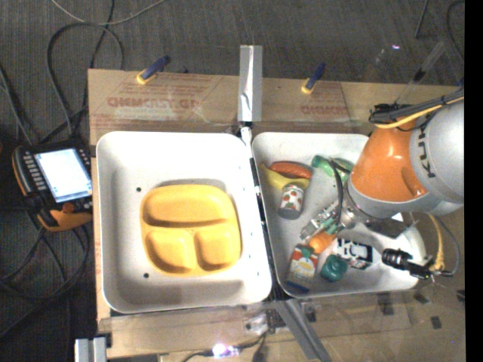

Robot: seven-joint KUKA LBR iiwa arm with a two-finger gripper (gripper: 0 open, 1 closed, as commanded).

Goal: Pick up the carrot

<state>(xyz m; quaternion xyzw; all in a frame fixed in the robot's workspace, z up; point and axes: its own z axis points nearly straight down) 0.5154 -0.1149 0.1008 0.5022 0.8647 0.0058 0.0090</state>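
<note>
The gripper (326, 228) is down in the right bin (392, 277), its opening too hidden to tell; the carrot (320, 241) lies just below it, seemingly touching; a carton (302, 262) and a green object (333, 268) crowd just beyond, so a close here could, I judge, pinch a neighbour or nudge the carrot aside; one can (291, 197) sits to the left; farther left, one yellow tray (192, 227); two bins in all.

orange carrot (320, 241), right bin, btm centre

The bench (173, 100) bears two white bins (113, 202), side by side.
</note>
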